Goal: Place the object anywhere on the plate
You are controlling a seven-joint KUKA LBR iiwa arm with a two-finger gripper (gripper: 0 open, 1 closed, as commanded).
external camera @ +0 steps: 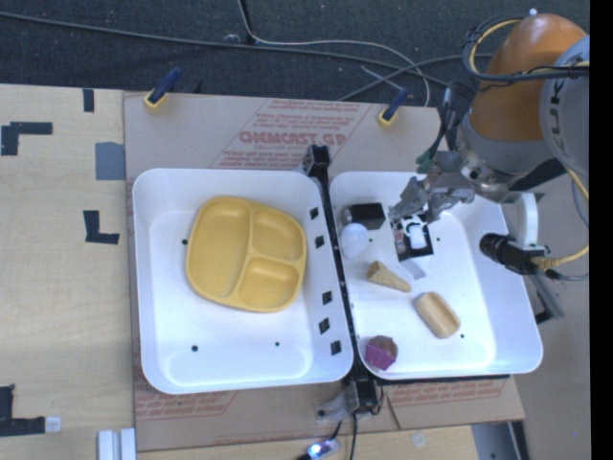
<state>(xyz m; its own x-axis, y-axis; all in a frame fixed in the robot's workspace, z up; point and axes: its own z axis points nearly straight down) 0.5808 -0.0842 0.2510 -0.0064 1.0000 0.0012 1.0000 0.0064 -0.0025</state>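
A bread roll, seemingly light and soft, lies at five o'clock in the right bin; grasp across its middle. The gripper hovers open near twelve o'clock; the plate waits left.

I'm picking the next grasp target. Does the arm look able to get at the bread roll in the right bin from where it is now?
Probably yes. The bread roll lies by itself on the floor of the right bin, apart from the cone-shaped piece and the purple item. The gripper hangs over the same bin with nothing between them.
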